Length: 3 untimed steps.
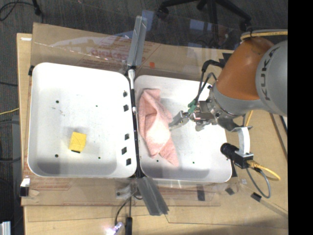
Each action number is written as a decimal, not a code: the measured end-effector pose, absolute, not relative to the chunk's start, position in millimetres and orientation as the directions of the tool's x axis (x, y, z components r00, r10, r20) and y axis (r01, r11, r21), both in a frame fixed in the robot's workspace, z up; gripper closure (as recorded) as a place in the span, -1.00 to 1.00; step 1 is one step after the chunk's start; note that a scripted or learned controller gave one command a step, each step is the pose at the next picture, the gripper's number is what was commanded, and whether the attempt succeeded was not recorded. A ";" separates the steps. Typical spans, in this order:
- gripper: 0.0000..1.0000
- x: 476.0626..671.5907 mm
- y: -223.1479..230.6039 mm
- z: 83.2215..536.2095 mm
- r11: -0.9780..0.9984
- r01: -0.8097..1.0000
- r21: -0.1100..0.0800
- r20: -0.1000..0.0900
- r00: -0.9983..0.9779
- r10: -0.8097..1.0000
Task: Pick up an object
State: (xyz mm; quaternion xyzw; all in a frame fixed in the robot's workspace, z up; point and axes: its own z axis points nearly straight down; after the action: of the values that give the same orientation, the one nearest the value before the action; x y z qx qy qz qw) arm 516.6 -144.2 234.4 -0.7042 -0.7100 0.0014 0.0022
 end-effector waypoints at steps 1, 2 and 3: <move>-1.00 492.0 -129.6 187.2 0.044 0.999 -0.004 0.001 -0.044 0.999; -1.00 556.2 -159.5 92.3 0.132 0.991 0.001 0.000 -0.132 0.991; -1.00 591.6 -131.6 149.1 -0.096 0.995 -0.002 0.000 0.096 0.995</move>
State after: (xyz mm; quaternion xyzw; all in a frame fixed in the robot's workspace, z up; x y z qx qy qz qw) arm 591.6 -131.6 149.1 -0.7403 -0.6722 0.0007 0.0009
